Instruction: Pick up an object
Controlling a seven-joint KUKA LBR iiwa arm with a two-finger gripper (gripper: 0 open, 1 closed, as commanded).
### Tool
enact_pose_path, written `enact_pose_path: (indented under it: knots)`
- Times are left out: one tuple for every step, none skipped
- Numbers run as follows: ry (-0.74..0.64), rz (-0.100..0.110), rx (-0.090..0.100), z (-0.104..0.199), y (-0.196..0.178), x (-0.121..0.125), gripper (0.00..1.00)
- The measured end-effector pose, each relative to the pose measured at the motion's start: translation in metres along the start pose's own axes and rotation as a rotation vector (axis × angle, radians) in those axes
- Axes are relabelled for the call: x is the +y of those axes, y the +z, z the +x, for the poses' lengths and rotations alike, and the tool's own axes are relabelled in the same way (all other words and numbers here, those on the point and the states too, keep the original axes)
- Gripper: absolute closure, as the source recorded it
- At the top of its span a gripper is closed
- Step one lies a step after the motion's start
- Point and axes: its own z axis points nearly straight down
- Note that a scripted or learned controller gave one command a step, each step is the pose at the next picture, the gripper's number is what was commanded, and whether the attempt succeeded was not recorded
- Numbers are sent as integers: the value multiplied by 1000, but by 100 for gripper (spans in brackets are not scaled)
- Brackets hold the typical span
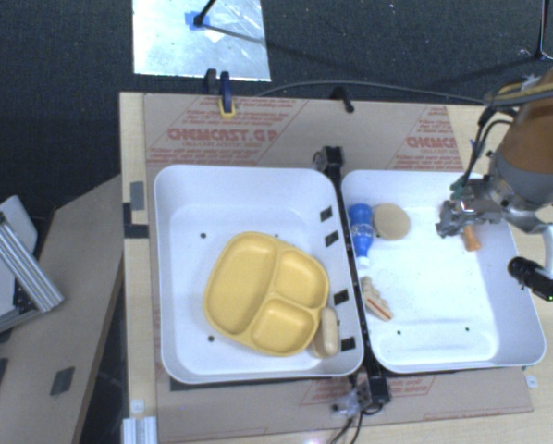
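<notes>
Over the right white bin's (526, 340) far right edge, the arm's jaws (463, 222) sit beside a small orange object (471, 240); whether they grip it, I cannot tell. Nothing looks lifted yet.

Clamp (225, 93), foil sheet (201, 24) beyond bins.

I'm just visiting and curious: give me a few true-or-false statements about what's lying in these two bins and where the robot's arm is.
1. The yellow tray lies in the left bin. True.
2. The blue bottle lies in the left bin. False: it lies in the right bin, by the divider.
3. The arm hangs over the right bin. True.
4. The tan disc sits on the tray. False: it lies beside the bottle.
5. The tray has one compartment. False: three.
</notes>
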Motion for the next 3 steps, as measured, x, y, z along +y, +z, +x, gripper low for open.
enact_pose_path:
  knots:
    - [0, 1, 0, 0, -42, 2, 100]
    - [-5, 6, 3, 59, -36, -7, 100]
    - [-5, 6, 3, 107, -39, -1, 100]
